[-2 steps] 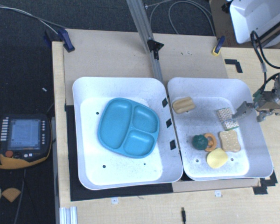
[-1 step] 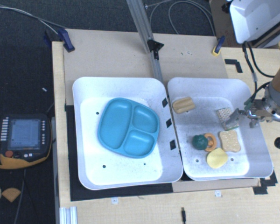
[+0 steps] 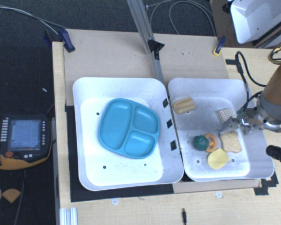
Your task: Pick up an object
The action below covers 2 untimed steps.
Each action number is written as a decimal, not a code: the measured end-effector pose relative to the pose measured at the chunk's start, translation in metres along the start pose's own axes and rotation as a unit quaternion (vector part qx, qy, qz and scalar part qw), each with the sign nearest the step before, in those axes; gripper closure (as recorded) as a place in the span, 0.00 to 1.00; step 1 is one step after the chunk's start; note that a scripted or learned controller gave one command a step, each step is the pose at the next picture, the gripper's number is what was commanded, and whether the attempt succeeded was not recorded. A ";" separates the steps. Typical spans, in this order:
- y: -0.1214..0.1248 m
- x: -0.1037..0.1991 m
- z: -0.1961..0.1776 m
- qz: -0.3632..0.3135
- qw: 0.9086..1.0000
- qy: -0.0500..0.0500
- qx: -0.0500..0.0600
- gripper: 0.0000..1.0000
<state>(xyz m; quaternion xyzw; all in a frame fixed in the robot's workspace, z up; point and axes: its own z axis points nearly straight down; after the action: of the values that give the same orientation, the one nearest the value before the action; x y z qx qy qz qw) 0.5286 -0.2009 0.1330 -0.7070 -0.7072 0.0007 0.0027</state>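
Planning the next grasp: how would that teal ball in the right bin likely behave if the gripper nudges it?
The teal ball looks round, so it would probably roll. The orange ring and yellow piece lie close beside it and may block rolling that way. Its smooth curve could let it slip from the gripper.

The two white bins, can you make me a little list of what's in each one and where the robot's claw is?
left bin: one blue plate with three sections
right bin: tan bread roll, teal ball, orange ring, yellow round piece, pale toast-like slice, small speckled piece
claw: low over the right bin, right side, just above the pale slice
claw holding something: cannot tell
arm: comes in from the right
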 end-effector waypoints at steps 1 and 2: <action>0.001 0.000 -0.014 0.000 1.000 -0.001 -0.003 1.00; 0.005 0.001 -0.056 -0.001 1.000 -0.002 -0.004 1.00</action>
<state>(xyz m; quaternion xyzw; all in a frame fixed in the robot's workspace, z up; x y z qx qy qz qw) 0.5337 -0.2000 0.1892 -0.7065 -0.7077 -0.0008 -0.0016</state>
